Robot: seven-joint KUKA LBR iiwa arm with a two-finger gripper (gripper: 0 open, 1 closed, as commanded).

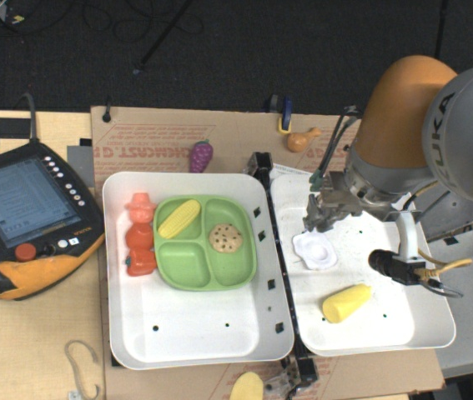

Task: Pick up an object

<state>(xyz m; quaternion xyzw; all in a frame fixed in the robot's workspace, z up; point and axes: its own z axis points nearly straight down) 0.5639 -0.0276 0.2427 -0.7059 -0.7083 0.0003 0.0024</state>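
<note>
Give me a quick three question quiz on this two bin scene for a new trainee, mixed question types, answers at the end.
1. True or false: the cookie lies in the green tray.
2. Which bin holds the yellow block: A) left B) right?
3. Fill in: the gripper hangs just above the ____ object in the right bin.

Key: 1 true; 2 B; 3 white.

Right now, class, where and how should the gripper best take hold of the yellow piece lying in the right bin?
Probably across the middle of the yellow piece, coming straight down from above. It lies flat and lengthwise, tilted up toward the right, with bare right bin floor on both long sides, so fingers could close across its narrow width.
</note>
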